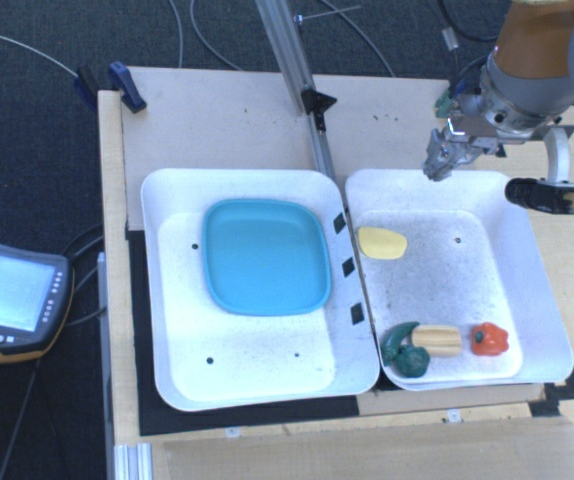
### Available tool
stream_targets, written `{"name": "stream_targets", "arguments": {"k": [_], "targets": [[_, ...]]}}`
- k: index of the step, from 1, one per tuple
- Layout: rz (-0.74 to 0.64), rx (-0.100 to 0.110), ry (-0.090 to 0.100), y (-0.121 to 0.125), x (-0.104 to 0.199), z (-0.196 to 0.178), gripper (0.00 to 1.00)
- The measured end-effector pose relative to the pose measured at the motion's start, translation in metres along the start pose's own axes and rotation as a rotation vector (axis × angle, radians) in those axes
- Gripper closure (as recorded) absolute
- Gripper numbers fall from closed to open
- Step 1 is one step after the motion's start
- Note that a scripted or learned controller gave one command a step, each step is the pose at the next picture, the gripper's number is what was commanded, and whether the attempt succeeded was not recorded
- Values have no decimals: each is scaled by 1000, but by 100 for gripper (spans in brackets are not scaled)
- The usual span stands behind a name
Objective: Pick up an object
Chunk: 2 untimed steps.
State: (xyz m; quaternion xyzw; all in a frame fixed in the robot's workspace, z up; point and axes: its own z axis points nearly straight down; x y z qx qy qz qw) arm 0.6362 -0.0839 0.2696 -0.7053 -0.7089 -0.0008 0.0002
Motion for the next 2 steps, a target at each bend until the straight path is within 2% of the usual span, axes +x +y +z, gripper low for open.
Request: {"name": "stream_targets", "arguments": {"k": [1,2], "targets": [[1,0,0,-2,58,1,100],[1,1,-1,9,106,15,100]]}}
